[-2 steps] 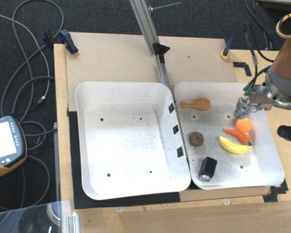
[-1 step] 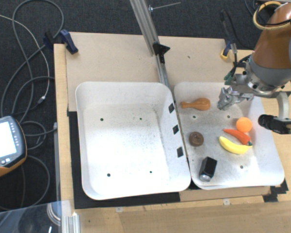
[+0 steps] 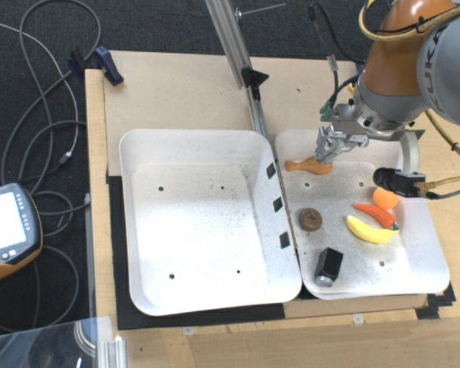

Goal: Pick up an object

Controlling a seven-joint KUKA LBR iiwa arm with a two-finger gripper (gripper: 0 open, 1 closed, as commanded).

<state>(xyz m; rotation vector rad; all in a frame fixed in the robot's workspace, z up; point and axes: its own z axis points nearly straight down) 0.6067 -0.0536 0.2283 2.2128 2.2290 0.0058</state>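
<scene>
the arm [image 3: 414,48] reaches in from the right, its orange band above the wrist, and the jaws [image 3: 326,149] hang over the far left part of the right bin [image 3: 414,278]. they sit directly above the thick end of an orange-brown, drumstick-shaped piece [image 3: 308,166] that lies flat near the bin's far left corner, its thin end pointing left. whether the jaws are open or closed on it i cannot tell; the metal tips blur into the piece from this angle.

further right in the same bin, an orange ball [image 3: 386,198] touches a red-orange carrot [image 3: 374,215], and a yellow banana [image 3: 371,231] lies just near of them. a small brown round object [image 3: 311,219] rests toward the bin's left side, and a black block [image 3: 328,265] lies at the near left. the left bin [image 3: 138,159] sits beside it on the counter [image 3: 176,90].
</scene>
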